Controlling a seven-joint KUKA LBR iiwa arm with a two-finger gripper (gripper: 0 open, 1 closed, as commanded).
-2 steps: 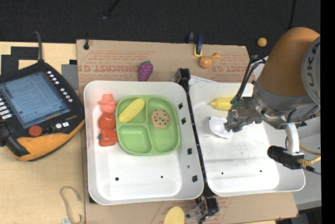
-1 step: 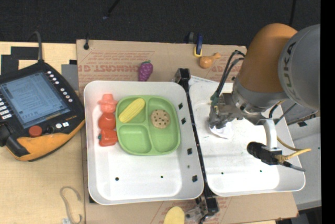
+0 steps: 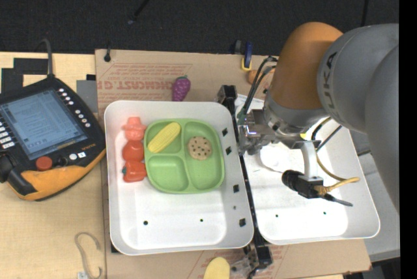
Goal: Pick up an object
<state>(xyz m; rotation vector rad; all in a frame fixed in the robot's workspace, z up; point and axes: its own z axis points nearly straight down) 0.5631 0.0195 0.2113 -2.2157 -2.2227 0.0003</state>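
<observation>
Gripper (image 3: 251,134) hangs at the right bin (image 3: 352,222) by its left wall, hidden under the wrist — its state cannot be told. In the left bin (image 3: 169,232), corn (image 3: 163,136) and cookie (image 3: 199,148) lie on a green plate (image 3: 176,176), red toy (image 3: 133,154) beside — purple fruit (image 3: 181,88) behind on cardboard (image 3: 143,79)

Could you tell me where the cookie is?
In the camera view, the cookie is in the left bin's green plate, upper right compartment, beside the corn.

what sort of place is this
Likely a robotics lab bench: a robot arm at two white bins, a teach pendant beside them, and plastic toy food on a green tray.
</observation>
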